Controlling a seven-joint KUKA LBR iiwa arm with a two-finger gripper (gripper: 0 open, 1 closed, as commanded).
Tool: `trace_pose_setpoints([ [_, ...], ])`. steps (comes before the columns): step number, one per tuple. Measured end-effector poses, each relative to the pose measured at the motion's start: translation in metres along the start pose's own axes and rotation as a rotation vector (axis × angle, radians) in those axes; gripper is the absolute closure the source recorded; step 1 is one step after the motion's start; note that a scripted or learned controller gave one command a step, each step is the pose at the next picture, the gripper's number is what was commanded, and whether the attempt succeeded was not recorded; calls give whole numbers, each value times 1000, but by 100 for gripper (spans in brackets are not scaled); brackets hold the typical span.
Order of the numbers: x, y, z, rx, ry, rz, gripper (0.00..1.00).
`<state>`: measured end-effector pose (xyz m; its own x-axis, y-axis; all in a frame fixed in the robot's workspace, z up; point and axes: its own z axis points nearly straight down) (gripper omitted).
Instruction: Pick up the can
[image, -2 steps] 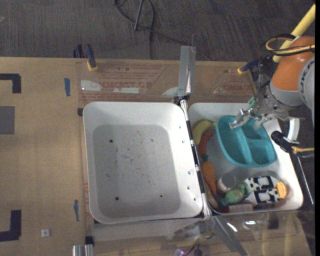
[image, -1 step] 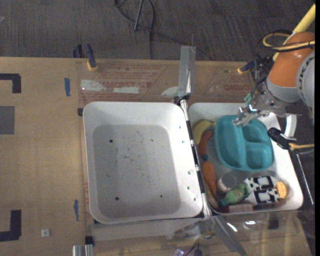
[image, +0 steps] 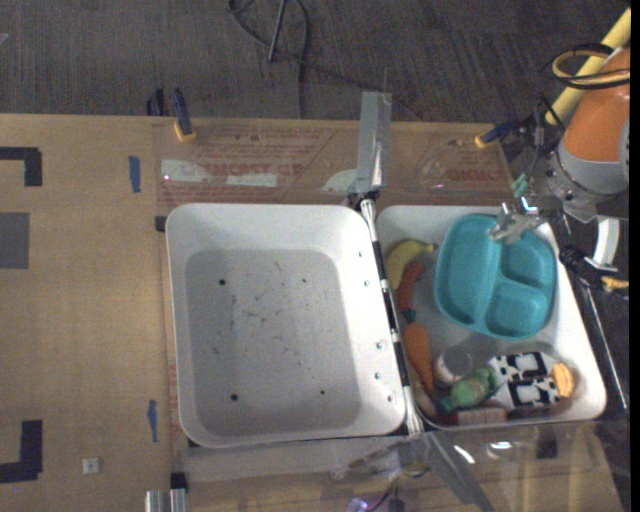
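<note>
Apparently the can (image: 457, 361) stands just below the teal tray (image: 495, 278), wedged among toys. Rigid, light and slick, it wants gripping across its sides. The gripper (image: 512, 222) hovers above the tray's top edge; I cannot tell its state.

A single fixed camera is looking down on the bench (image: 80, 300) from above, tilting slightly so that the dark floor (image: 300, 45) beyond the far edge is showing along the top. It is sitting far enough back to be taking in both white bins whole: the left bin (image: 190, 240) is lying near the middle of the frame, while the right bin (image: 585, 375) is sitting toward the right side. The arm (image: 600, 135) is entering at the upper right corner, with most of it falling outside the frame.
</note>
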<state>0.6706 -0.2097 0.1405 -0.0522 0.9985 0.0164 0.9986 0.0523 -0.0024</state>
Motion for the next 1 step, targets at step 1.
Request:
trace_pose_setpoints([
  [1, -2, -1, -11, -1, -2, 108, 100],
])
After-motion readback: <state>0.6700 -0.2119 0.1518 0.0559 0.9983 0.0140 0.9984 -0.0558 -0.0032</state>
